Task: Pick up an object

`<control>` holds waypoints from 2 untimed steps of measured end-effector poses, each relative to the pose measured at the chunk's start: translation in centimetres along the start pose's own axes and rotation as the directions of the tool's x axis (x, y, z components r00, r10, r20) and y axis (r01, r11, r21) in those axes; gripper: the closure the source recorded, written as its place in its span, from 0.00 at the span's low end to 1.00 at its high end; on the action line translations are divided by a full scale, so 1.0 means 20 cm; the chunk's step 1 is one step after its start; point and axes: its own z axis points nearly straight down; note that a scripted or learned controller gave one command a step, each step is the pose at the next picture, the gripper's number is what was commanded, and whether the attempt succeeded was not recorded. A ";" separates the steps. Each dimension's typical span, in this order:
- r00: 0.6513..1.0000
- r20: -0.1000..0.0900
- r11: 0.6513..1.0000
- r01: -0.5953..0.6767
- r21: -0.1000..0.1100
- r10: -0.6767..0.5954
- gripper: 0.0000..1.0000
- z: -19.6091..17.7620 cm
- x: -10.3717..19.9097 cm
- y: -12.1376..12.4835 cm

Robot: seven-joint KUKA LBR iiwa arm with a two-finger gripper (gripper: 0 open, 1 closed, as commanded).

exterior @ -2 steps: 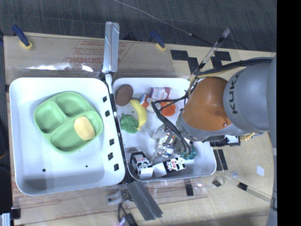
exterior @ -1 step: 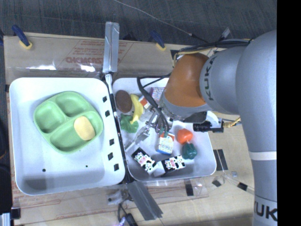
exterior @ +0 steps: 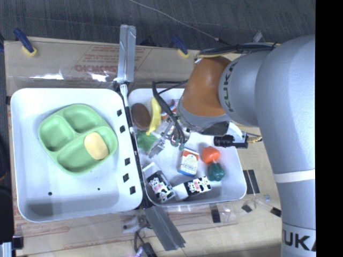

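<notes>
End effector (exterior: 167,136) hangs over the green toy (exterior: 144,141); I cannot tell its grip. Go straight down, squeeze gently.

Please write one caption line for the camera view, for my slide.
KUKA arm's claw lowered among toys in right bin; left bin holds green plate.

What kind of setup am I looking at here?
Probably a lab bench for robot grasping trials: two shallow white bins clamped side by side, toy food and a green divided plate, and a grey KUKA arm overhead.

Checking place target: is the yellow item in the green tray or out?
In. The yellow item rests in the green tray's lower right compartment.
</notes>
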 end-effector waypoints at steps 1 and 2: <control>1.000 0.003 1.000 0.006 -0.001 -0.006 1.00 -0.05 0.00 0.01; 0.977 0.009 0.977 -0.212 -0.006 0.212 1.00 -0.80 -0.17 0.04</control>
